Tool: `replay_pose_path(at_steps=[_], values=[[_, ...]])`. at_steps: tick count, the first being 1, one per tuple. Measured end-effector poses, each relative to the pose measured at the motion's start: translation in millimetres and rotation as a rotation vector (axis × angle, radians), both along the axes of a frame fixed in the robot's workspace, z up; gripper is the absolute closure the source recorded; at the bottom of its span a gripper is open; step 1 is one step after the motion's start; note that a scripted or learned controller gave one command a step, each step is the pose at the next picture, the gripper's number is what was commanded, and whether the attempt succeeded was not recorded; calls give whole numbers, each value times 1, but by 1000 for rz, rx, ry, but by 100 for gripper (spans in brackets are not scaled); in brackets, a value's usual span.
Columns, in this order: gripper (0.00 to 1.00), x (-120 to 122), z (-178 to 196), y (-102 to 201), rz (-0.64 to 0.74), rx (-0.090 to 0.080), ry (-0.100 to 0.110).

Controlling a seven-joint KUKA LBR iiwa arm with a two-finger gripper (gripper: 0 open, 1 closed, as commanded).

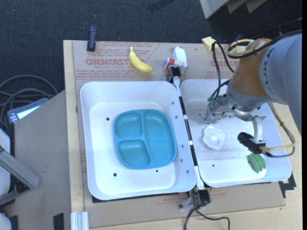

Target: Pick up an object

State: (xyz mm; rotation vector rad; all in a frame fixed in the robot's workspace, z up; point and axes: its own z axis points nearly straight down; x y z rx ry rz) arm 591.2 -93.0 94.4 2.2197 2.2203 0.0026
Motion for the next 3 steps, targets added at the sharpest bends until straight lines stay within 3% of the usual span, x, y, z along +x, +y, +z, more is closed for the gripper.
replay_pose_path(at_steps=[3], values=[[100, 1, 29, 1, 1, 0, -5]])
